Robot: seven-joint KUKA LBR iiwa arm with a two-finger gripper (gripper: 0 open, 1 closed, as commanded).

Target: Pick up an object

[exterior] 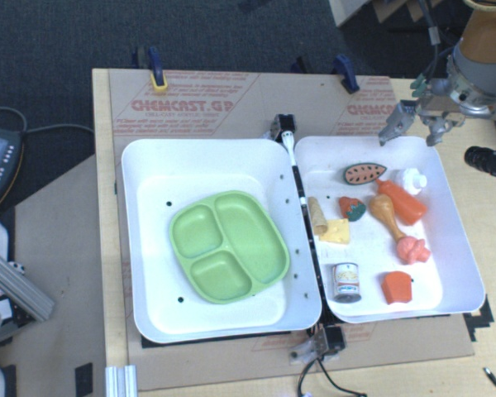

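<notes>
Objects for picking all lie in the right-hand shallow white bin (455, 222); none is lifted yet, as we read it.

Left to right: the left-hand shallow white bin (149, 188) holds a light green three-compartment plastic plate (228, 246), lying flat near the bin's middle. Both bins sit on a brown board tabletop (231, 106).

In the right bin, nearest the divide, we note a tan cone-shaped piece (317, 215) touching a pale yellow wedge like toy cheese (337, 232). Below these stands a small tin can with a printed label (345, 282). Further right: a small red and teal piece (352, 208), a flat watermelon-slice toy (364, 173) near the far wall, a tan drumstick-shaped toy (386, 213), an orange carrot-like toy (402, 203), a pink lumpy toy (413, 250), an orange-red block (398, 287) and a small white piece (413, 179).

The gripper (414, 126) hangs above the bin's far right corner, fingers (394, 126) spread wide with nothing between them.

Judgement: task barely begun. Descent, closure and lift all remain.
</notes>
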